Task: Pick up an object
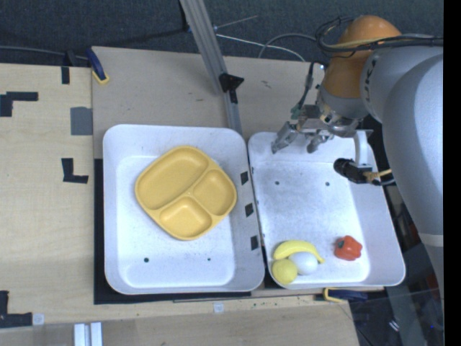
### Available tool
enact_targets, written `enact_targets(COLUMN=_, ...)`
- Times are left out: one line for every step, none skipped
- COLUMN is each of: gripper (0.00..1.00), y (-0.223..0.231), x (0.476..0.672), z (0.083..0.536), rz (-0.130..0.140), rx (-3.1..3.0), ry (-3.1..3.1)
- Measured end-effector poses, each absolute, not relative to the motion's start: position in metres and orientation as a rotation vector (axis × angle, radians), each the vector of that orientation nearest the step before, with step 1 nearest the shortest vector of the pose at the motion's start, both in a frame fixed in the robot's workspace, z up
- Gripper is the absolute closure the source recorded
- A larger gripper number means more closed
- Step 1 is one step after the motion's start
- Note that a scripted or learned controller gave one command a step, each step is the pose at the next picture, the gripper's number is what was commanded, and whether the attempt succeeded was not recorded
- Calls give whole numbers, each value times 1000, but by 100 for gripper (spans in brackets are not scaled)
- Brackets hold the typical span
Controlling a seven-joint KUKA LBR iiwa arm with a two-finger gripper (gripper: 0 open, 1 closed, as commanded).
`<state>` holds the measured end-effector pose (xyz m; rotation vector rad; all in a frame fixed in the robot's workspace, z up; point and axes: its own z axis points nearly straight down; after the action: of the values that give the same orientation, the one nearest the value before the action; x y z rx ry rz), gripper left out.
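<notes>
Camera view is showing two white bins side by side on the bench. Left bin (119, 215) is holding a yellow divided tray (186, 192), three compartments, lying flat and turned at an angle. Right bin (317, 193) is holding four small things along its near edge: a yellow banana (297, 249) curving over a white egg-like ball (307, 264), a yellow lemon-like fruit (284, 271) touching both at the near left corner, and a red pepper-like piece (348, 248) sitting apart to their right. Arm is reaching in from the right, orange band above the wrist. Gripper (297, 142) is hanging over the far edge of the right bin, fingers spread apart, nothing between them, well apart from the fruit cluster. A grey pole (209, 49) is standing behind the bins.
</notes>
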<state>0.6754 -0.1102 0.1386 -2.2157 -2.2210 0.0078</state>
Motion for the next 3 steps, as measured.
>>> enact_targets(gripper=0, y=-111, x=673, z=88, rz=20, rx=-2214, ry=-2214)
enact_targets(gripper=100, y=-111, x=673, z=98, rz=20, rx=-2213, ry=-2216)
enact_targets(gripper=100, y=-110, x=675, z=141, rz=-3, rx=-2222, ry=-2225)
